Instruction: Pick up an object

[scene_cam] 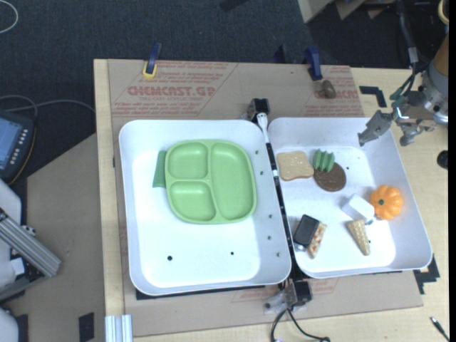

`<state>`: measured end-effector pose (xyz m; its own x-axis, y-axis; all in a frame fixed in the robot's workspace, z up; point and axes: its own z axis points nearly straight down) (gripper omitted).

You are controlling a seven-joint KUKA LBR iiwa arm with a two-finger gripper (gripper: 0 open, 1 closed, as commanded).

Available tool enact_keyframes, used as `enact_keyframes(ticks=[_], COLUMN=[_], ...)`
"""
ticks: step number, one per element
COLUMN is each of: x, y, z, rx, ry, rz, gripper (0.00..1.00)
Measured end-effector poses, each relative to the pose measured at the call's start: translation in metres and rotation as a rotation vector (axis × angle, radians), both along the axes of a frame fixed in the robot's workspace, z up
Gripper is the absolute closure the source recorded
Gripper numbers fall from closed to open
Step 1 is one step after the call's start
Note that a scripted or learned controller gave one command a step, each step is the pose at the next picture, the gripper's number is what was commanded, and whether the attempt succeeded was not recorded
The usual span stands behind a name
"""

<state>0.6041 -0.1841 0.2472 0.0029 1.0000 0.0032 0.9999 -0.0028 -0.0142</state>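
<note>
A: Claw (388, 125) up at the right bin's (410, 251) far right corner, above the rim. Two fingers spread apart, nothing between them.

B: So nothing picked yet. Candidates?

A: All in the right bin. Toast (294, 165) near the divider, green piece (325, 160) leaning on a brown disc (331, 179) mid-bin. Pumpkin (386, 201) by the right wall, touching a white block (358, 208). Wedge (359, 236) just below the block. Black block (306, 229) toward the near edge, with a slice (318, 239) against it.

B: Left bin (139, 212)?

A: Green tray (210, 181) only, lying flat on a green sheet (158, 169). Too wide for a pinch, probably.

B: Why hovering at the corner?

A: Likely a ready pose: high, clear of the walls, open for a descent. Pumpkin nearest, by the look of it.

B: Risks?

A: Pumpkin round, apt to slip or roll; white block touching it, apt to get nudged. Toast flat on the floor, hard to get under. Bins apparently held on the surface (214, 84) by clamps (151, 64) at the back, so unlikely to shift.
</note>
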Motion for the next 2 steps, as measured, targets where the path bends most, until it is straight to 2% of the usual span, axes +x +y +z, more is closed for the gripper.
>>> enact_keyframes(ticks=[1, 2], x=[0.002, 0.001], y=[0.000, 0.001], z=[0.008, -0.035], rx=[-0.003, -0.002], ry=[-0.014, -0.009], rz=[0.003, 0.003], gripper=[0.00, 0.00])
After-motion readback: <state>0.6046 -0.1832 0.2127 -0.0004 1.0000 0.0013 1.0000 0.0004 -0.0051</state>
